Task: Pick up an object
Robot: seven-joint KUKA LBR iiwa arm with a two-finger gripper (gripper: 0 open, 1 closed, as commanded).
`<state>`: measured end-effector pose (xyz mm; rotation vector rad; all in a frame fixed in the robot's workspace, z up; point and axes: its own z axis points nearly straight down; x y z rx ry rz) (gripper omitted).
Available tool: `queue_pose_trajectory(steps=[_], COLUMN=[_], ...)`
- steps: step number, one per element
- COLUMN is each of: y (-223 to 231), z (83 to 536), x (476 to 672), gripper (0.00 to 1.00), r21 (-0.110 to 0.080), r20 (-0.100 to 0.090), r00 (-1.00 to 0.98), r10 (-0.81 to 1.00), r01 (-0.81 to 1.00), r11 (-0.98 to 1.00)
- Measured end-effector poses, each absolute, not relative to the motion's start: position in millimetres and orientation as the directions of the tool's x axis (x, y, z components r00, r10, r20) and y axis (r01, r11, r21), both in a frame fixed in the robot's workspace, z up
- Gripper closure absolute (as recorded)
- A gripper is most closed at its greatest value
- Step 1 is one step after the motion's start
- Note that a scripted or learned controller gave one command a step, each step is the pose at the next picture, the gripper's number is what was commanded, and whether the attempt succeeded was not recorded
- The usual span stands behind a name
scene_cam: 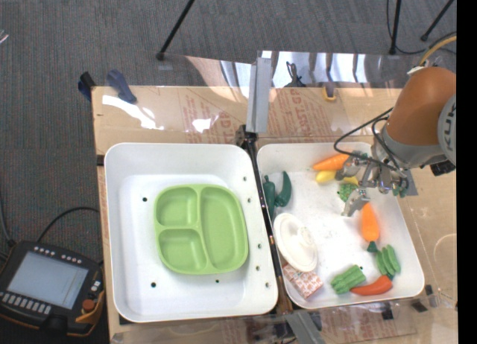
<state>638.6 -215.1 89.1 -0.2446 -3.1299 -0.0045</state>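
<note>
Gripper (356, 202) position first: you see it low over the right bin (414, 259), beside the upper end of the orange carrot (370, 222), which serves as your landmark. Whether its jaws are parted or closed you cannot tell, and nothing shows between them. Up and left of the carrot lie an orange pepper (329, 161) and a yellow piece (326, 176). Below it sit green pods (387, 260), a red chili (372, 287) and a green bundle (347, 278). Left of it rests a white lid (296, 242). Far left, the other bin (127, 167) holds a green divided plate (201, 228).
</note>
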Motion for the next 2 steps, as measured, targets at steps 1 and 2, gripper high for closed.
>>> queue_pose_trajectory(steps=[1, 2], y=[-214.7, -213.7], z=[89.0, 89.2], x=[638.4, 637.3], gripper=[0.00, 0.00], r21=[0.002, 0.001], r20=[0.002, -0.001], r00=[-0.986, -0.986], r10=[0.168, 0.164], r01=[0.168, 0.164], r11=[0.986, 0.986])
